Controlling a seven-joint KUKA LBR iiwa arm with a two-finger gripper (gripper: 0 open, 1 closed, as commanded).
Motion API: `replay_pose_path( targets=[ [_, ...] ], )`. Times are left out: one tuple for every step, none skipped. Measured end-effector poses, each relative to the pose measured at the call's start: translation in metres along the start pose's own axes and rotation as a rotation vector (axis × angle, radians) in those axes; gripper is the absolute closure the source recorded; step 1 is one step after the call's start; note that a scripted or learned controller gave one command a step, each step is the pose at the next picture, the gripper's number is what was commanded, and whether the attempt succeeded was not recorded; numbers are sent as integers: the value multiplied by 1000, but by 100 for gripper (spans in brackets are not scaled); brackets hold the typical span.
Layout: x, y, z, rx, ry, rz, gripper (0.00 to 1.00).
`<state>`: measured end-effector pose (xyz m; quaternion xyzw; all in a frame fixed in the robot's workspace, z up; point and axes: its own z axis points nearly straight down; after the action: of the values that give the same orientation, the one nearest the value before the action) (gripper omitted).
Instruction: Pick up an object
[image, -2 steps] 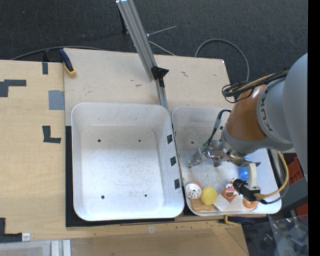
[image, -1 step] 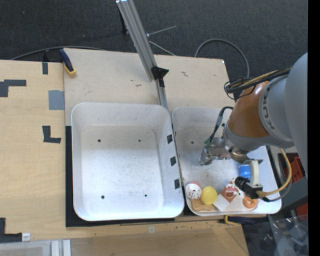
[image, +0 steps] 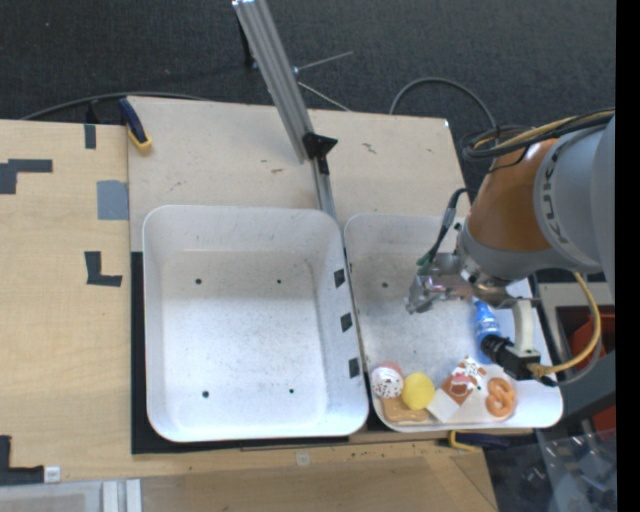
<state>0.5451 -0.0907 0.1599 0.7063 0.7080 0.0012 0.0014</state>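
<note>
Over right bin (image: 390, 250), mid-height: gripper (image: 424, 295) on grey arm (image: 540, 205) w/ orange band, reaching in from right. Pointing left/down toward bin floor, nothing seen between tips. Open or shut: can't tell, too small and dark at this angle.

Along right bin's near edge, a row of small objs: round white-and-red ball (image: 387, 381) at left, yellow ball (image: 418, 389) just beside it, tan flat piece (image: 400, 409) under/in front of those two, white block (image: 442, 403) next, red-and-white toy (image: 465, 379) touching it, orange ring-shaped item (image: 500, 397) at far right. Blue item (image: 485, 322) further back by right wall, near black fitting (image: 500, 350) w/ yellow cable. All well apart from gripper tips, which hang above bare floor.

Left bin (image: 160, 300) alongside, touching right bin at shared wall. Metal rail (image: 285, 85) slanting down from top to bins' junction.
</note>
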Motion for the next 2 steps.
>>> replay_pose_path(
  targets=[
    [9,4,-47,0,0,0,100],
    [9,5,-68,3,0,1,100]
  ],
)
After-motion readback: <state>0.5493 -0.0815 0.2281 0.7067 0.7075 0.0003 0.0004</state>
